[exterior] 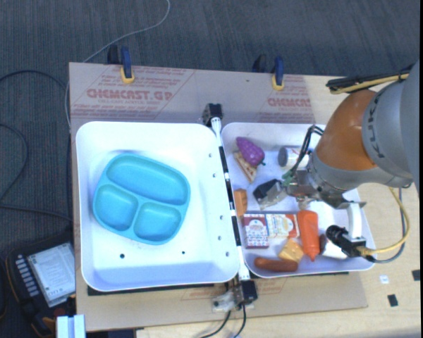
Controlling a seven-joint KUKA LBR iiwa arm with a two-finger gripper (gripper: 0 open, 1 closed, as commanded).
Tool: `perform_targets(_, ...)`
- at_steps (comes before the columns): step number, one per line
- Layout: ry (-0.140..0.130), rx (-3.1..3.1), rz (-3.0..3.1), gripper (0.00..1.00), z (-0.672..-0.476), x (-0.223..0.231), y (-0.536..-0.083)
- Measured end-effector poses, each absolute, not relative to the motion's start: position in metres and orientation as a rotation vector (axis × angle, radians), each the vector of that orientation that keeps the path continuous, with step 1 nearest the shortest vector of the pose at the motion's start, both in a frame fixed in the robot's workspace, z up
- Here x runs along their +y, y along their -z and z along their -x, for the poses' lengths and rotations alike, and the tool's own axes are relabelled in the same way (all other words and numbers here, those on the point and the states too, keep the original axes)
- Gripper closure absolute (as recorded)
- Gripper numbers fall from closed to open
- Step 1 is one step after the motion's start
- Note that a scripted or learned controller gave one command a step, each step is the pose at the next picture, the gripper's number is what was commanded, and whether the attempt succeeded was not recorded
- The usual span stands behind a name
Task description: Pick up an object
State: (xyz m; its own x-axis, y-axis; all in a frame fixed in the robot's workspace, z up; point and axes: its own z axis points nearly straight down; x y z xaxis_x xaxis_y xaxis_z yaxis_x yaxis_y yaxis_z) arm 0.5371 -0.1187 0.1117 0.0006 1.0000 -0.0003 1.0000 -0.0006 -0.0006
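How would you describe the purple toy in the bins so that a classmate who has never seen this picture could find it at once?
Start at the right-hand white bin, the one crowded with toy food. Go to its far left corner, near the divider between the two bins. There lies the bunch of purple grapes, the one purple item among orange, red and yellow pieces, resting just above a tan wedge.
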Motion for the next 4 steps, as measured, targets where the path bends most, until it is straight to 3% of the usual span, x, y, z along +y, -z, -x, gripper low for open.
perform_targets(1,-0.001,-2.221,2.222,1.0,-0.538,-0.119,-0.121)
perform_targets(2,-0.002,-2.221,2.222,0.0,-0.537,-0.119,-0.121)
perform_targets(3,0.006,-2.227,2.232,0.0,-0.521,-0.099,-0.088)
perform_targets(4,0.009,-2.228,2.234,1.0,-0.522,-0.099,-0.099)
